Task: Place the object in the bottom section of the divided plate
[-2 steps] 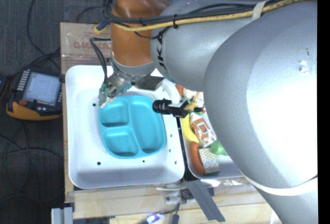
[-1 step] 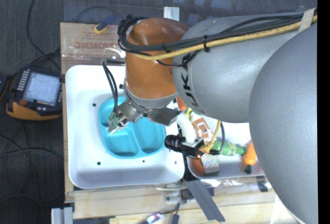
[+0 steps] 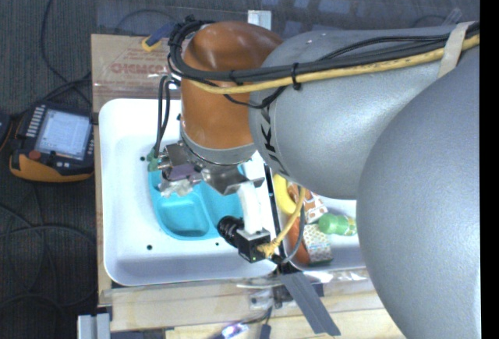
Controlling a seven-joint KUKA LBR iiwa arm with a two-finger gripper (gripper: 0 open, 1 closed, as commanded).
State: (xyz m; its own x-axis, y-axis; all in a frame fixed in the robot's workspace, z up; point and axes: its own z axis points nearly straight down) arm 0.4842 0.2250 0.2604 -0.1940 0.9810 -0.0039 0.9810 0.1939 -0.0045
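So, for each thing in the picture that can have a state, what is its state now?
Blue divided plate: lying flat in the left bin, partly covered by the arm.
Arm's wrist: lowered over the plate.
Handheld screen: switched on, lying on the floor.
Green object: lying in the right bin.

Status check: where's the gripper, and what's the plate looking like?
Gripper low over blue divided plate in left bin. Fingers hidden by wrist. Object unseen.

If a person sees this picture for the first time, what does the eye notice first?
First the big grey arm with its orange band, reaching in from the right and covering much of the bench. Below the band, the bright blue divided plate lies in the left white bin. Colourful objects sit in the right bin.
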